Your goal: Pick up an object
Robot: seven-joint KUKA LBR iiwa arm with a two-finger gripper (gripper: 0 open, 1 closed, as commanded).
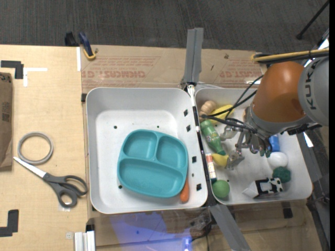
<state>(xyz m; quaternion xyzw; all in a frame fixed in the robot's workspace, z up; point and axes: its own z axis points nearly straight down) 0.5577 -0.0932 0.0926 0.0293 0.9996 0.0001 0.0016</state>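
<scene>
Readable text: two spots.
Arm [314, 95], grey housing at right edge: black letters "KU", cut off by the frame. Cardboard sheet [136, 67] behind the bins: red print, upside down, seemingly "CHEMICALS, GR…"; more red print near its right end, too small to read.

Light brown desk [47, 88], flat and wide. On top, two shallow white bins side by side: left bin [99, 140] and right bin [298, 187], touching along the middle. Under and behind the bins, a sheet of brown cardboard [136, 67] with red letters. On the bare wood to the left, a roll of tape [35, 147], and just below it grey scissors [55, 182], blades pointing up and left. At the far left edge, a brown paper thing [5, 119], partly cut off. Near the back, a small blue and yellow clamp [86, 46]. Black corner marks [11, 67] on the wood too.
</scene>
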